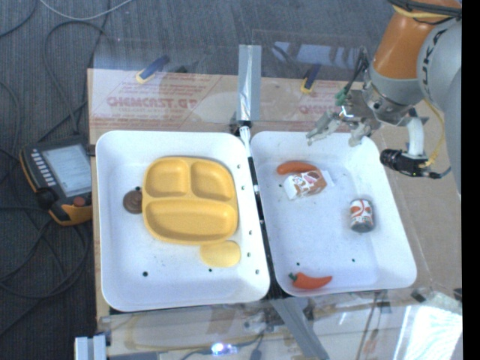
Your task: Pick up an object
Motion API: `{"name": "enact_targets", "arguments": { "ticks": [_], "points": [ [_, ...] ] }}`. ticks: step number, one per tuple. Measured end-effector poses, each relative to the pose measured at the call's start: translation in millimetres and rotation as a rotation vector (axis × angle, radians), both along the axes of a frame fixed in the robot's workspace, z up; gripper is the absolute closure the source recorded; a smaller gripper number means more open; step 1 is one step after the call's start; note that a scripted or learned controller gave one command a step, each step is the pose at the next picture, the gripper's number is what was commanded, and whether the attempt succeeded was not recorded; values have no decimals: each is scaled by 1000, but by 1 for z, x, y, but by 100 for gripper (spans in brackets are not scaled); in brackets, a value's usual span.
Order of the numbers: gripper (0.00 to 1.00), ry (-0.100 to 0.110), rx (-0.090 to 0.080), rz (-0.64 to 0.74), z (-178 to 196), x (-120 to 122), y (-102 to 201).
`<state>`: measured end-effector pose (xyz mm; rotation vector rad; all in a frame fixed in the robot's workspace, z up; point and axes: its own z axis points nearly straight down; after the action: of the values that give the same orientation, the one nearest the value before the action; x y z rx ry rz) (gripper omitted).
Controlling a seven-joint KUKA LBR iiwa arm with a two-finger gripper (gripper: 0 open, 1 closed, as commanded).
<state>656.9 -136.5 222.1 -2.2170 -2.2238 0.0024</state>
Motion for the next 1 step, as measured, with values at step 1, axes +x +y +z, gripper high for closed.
{"name": "enact_targets", "arguments": {
  "ticks": [1],
  "points": [
    [0,-2,-1,-1,-128,-12,-10]
  ]
}}
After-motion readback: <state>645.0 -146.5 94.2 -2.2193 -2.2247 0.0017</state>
